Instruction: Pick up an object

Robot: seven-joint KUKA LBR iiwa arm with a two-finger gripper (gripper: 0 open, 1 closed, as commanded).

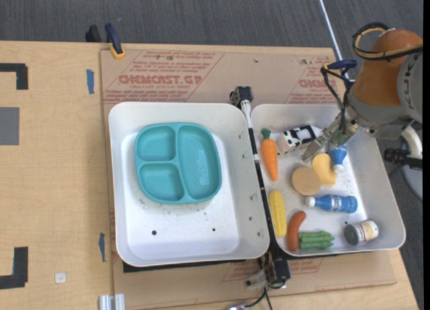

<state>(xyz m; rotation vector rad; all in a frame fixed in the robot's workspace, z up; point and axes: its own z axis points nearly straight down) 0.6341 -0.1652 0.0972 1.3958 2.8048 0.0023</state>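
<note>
Under both bins, "CHEMCAST GP" sheet (161, 79).

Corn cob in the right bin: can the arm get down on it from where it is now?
Probably yes. The corn lies uncovered by the bin's left wall, carrot above it, sausage beside it. The gripper hovers further back, nothing between.

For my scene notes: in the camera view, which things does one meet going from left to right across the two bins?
Teal three-compartment plastic plate → orange toy carrot → round tan wooden disc → blue toy bottle → small jar with dark lid.
</note>
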